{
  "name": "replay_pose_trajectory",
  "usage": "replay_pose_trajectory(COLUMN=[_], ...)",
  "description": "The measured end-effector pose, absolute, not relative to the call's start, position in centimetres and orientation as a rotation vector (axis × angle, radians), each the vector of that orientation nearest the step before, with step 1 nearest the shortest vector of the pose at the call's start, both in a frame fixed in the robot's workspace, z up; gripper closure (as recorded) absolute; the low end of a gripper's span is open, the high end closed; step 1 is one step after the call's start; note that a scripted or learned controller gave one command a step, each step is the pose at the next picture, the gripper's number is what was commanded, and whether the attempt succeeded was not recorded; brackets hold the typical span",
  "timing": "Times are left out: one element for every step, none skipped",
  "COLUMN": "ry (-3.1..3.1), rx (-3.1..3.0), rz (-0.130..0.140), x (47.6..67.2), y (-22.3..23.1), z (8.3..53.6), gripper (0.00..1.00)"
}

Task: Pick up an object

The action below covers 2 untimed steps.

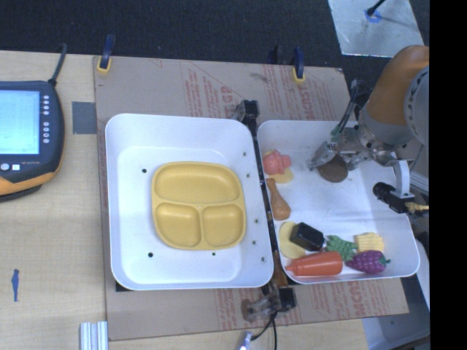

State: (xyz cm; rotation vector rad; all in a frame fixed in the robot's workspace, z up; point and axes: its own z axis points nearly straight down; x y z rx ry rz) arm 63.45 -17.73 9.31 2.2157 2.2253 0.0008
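We see the arm [398, 97] reaching in from the right, its hand [332, 159] lowered over the far part of the right bin [321, 214]. A brown rounded object [334, 172] lies on the bin floor directly under the fingertips, touching or nearly touching them; we cannot tell whether the hand is open or closed, nor whether it grips the brown piece.

Against the left wall of the same bin we find a pink toy food piece [276, 163] resting on a yellow slice, and just nearer than it a tan drumstick-shaped piece [277, 202]. All of these lie left of the hand and apart from it.

Along the near edge of the right bin we see a cluster: a black block [306, 235] lying on a yellow round slice [290, 240], an orange carrot [316, 265] at the near rim, a green leafy piece [340, 245], a yellow corn piece [368, 240] and a purple bunch of grapes [367, 262]. This cluster is well apart from the hand, on the near side.

The left bin [128, 195] holds a yellow divided tray [198, 204] with three compartments, lying flat near its middle. Both bins sit on a cardboard sheet [211, 86] on the worktop [44, 254], and a handheld control pendant [25, 137] with a screen lies at the far left.
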Motion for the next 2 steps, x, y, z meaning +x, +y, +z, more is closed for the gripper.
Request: replay_pose_trajectory(ry=[2.228, 2.228], rx=[2.217, 2.218], rz=[-0.001, -0.005], x=[65.7, 57.7], y=[-19.8, -20.5], z=[9.2, 9.2], gripper=[0.0, 0.0])
